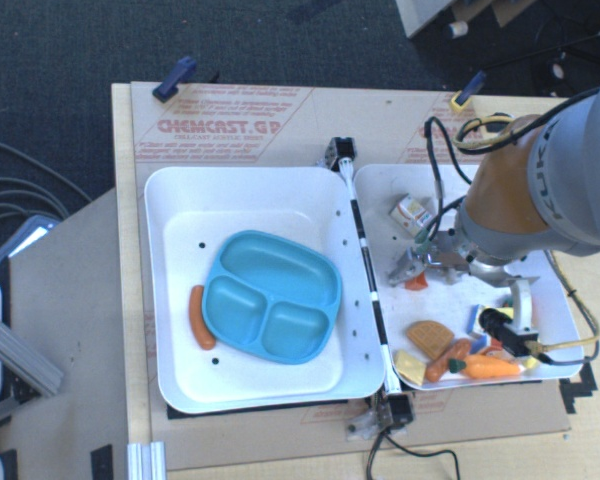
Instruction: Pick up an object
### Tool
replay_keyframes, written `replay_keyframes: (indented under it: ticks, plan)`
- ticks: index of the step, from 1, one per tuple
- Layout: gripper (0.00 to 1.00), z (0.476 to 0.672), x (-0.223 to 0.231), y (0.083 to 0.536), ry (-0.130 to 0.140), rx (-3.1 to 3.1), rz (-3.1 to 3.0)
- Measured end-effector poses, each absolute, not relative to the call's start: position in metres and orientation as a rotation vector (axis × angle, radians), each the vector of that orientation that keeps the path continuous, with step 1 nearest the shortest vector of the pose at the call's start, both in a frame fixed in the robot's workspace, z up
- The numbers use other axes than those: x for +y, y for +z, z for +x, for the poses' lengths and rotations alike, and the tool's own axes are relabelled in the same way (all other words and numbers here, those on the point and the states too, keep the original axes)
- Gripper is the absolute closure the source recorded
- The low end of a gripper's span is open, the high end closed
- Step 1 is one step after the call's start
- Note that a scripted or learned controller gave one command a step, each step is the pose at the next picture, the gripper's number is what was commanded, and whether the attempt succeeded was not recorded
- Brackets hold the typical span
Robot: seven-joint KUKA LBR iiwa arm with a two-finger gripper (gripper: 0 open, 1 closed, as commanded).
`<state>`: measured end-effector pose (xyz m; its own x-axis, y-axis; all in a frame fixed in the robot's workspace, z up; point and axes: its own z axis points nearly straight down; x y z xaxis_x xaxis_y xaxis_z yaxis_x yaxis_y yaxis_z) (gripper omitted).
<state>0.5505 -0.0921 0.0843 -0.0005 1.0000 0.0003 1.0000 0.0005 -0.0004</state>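
Two white bins sit side by side on the bench; I'm over the right bin [400,183], arm coming in from the right w/ its orange band above my wrist. My gripper [412,268] hangs low near the bin's middle, right by a small red piece [416,283]. Can't tell how my jaws stand. Carrot [490,368], cookie [430,338] & a small box [413,211] lie nearby. Left bin [170,218] has a blue tray [270,296] w/ a hot dog [200,318] touching its left edge.
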Motion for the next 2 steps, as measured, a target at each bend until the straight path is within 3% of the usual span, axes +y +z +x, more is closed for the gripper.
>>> replay_keyframes:
  ticks: [1, 2]
  plan:
    - [1.00, 0.551, -0.092, 0.094, 0.000, -2.221, -2.222]
    - [1.00, 0.496, -0.016, 0.184, 0.001, -2.221, -2.219]
